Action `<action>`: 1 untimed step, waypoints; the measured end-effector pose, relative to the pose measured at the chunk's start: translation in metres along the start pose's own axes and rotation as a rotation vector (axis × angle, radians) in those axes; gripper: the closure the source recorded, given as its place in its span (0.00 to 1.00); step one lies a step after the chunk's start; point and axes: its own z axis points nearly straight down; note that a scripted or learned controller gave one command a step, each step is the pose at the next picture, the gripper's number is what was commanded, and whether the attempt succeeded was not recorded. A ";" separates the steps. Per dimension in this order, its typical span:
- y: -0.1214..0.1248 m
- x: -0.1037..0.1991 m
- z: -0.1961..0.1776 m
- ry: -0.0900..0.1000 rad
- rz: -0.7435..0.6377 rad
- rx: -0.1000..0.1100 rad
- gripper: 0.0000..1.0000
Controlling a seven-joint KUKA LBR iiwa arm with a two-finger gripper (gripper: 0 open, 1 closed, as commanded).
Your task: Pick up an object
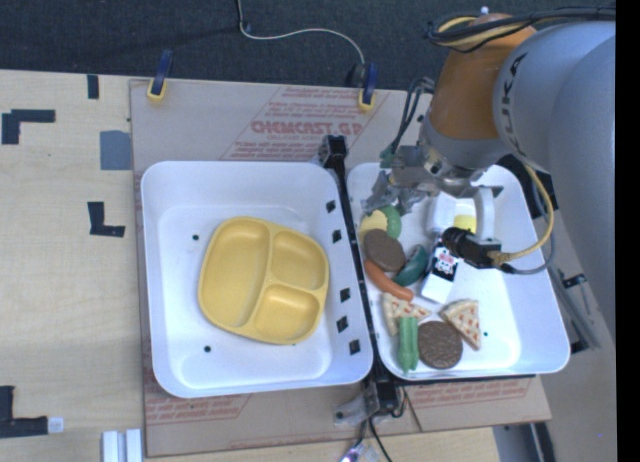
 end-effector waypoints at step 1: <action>-0.028 0.017 -0.011 -0.001 0.003 0.008 1.00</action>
